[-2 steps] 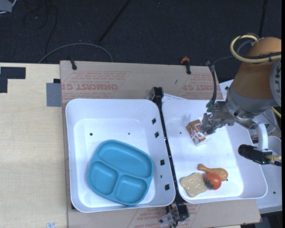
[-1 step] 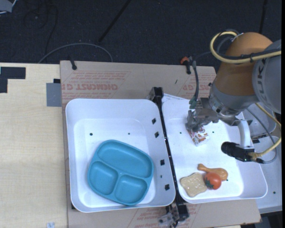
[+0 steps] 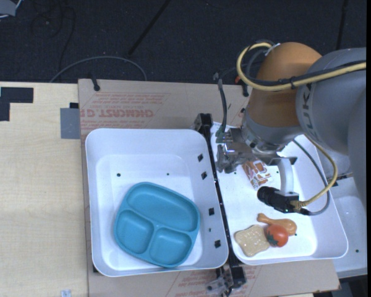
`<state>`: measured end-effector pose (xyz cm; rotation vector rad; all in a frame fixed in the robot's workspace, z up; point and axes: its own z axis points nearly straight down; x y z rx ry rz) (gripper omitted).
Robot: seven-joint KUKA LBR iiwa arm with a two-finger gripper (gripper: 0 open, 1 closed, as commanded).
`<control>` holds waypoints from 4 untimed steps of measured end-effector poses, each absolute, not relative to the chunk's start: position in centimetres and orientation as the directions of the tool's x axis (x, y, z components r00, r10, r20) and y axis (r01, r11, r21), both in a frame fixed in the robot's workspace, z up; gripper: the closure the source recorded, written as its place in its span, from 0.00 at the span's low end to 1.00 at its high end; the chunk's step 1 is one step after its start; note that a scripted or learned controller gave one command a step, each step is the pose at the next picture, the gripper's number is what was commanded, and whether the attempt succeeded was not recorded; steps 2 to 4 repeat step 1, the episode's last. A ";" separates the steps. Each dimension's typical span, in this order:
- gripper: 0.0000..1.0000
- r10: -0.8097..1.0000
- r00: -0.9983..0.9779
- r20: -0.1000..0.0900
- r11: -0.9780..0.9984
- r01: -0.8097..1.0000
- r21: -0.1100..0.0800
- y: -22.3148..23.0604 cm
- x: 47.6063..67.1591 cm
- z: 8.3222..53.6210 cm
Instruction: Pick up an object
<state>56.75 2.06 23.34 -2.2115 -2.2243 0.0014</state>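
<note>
Gripper (image 3: 230,156) low over far-left corner of right bin (image 3: 334,243); finger state cannot tell. Small red-white packet (image 3: 258,173) just right of it. Toast (image 3: 252,241), tomato (image 3: 277,236), drumstick (image 3: 278,222) at near edge. Blue divided plate (image 3: 156,223) in left bin (image 3: 111,144).

arm (image 3: 337,98): grey rounded links, dark lettering | band (image 3: 284,64): orange dome above claw | cables (image 3: 315,190): yellow and black, looping beside claw | gripper (image 3: 227,156): metallic grey, dark fittings
</note>
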 end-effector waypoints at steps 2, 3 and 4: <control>1.00 1.000 -0.005 0.002 0.005 1.000 -0.003 7.0 57.2 23.7; 1.00 1.000 -0.005 0.002 0.005 1.000 -0.003 7.0 57.2 23.7; 1.00 1.000 -0.005 0.002 0.005 1.000 -0.003 7.0 57.2 23.7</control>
